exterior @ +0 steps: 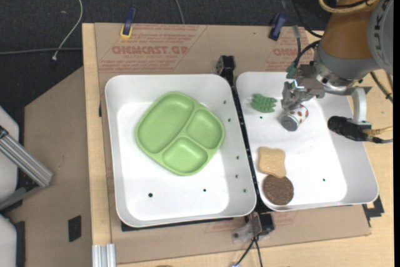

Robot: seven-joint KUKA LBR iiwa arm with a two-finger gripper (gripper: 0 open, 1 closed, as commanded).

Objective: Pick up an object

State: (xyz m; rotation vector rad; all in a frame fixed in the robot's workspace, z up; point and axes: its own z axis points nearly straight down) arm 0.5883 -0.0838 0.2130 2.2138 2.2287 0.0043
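Smooth plastic tray (pixel 180 132) (green, faintly glossy)

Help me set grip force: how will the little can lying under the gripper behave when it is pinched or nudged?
The can lies on its side in the right bin, so a nudge would probably roll it. Its rounded, seemingly smooth wall may slip between the gripper fingers. It looks small and likely light.

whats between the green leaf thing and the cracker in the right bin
Bare white bin floor. The leaf sits near the far rim, the cracker nearer; the small can under the claw lies off to the right, in the camera view.
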